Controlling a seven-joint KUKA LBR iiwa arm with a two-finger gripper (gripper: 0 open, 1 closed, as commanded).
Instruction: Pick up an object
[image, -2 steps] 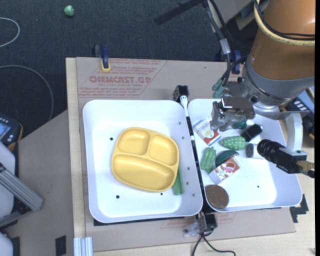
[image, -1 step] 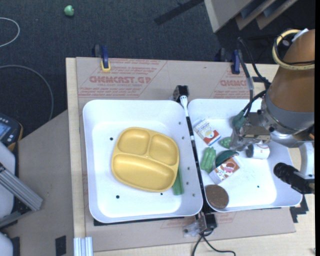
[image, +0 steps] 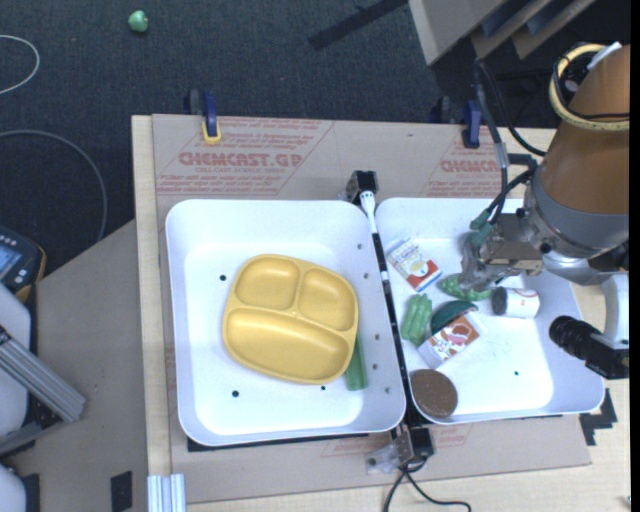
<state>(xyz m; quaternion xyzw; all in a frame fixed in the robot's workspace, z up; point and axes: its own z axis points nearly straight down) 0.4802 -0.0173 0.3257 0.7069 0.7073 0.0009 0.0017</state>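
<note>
While the pincer (image: 478, 283) hangs low over the right bin (image: 520, 395), can't tell its state; dark green thing (image: 456, 288) right beneath, small white cylinder (image: 518, 302) just beside.

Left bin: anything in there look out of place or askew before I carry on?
One thing: a green object sits wedged under the lower-right edge of the yellow divided plate in the left bin, partly hidden beneath it. The plate itself lies at a slant to the bin's walls. No spill shows.

Two white bins (image: 190, 300) are sitting side by side, holding one yellow divided plate (image: 290, 318), two small red-and-white packets (image: 413, 264), one brown disc (image: 434, 393) and two green pieces (image: 416, 318).
</note>
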